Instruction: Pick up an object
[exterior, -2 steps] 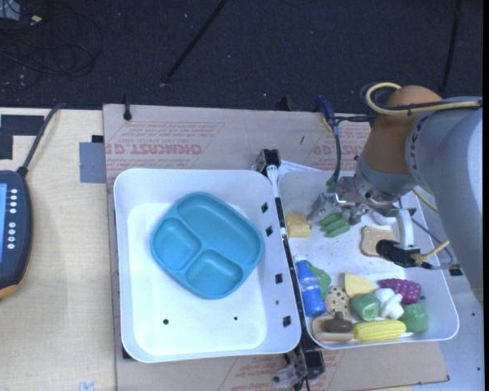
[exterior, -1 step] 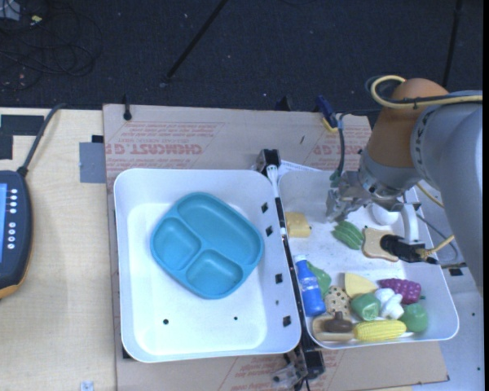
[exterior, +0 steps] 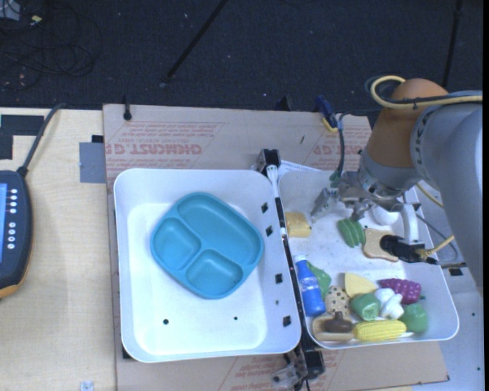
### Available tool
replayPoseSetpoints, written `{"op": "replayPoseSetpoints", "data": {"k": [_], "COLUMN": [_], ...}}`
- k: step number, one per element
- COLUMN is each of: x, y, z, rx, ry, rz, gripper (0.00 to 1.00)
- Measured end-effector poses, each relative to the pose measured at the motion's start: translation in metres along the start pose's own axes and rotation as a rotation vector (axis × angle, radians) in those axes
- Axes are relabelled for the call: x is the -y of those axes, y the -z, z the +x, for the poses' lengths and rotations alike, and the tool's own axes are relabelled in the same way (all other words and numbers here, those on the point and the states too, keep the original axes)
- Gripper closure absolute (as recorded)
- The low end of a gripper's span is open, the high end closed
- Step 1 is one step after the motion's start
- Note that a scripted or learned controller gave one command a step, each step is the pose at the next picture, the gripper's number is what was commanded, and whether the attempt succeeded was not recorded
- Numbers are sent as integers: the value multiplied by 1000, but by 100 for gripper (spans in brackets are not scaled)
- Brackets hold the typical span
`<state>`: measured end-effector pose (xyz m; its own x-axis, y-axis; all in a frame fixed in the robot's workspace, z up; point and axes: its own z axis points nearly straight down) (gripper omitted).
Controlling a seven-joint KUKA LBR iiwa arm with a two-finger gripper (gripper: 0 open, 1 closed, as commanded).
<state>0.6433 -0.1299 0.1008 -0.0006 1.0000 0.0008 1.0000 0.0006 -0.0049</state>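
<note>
Grey metal, the gripper (exterior: 340, 204) hangs low in the right bin (exterior: 445, 332), just above a green toy vegetable (exterior: 351, 232); whether it grips anything cannot be told.

You see the arm (exterior: 428, 149) reaching in from the right over the right bin (exterior: 444, 296), its gripper (exterior: 342, 204) low beside a green pickle (exterior: 351, 232). Toys crowd that bin's near end: blue bottle (exterior: 310, 289), corn (exterior: 380, 330), grapes (exterior: 401, 287), cheese wedge (exterior: 359, 283). The left bin (exterior: 138, 300) holds a blue divided plate (exterior: 206, 244).
</note>
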Motion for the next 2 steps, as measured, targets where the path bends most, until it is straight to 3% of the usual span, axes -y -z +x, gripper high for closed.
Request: {"op": "replayPoseSetpoints", "data": {"k": [1,2], "x": [15,27], "y": [-8,-8], "z": [-25,-45], "rx": [3,4], "ry": [1,1], "rz": [-16,-15], "gripper": [0,0]}}
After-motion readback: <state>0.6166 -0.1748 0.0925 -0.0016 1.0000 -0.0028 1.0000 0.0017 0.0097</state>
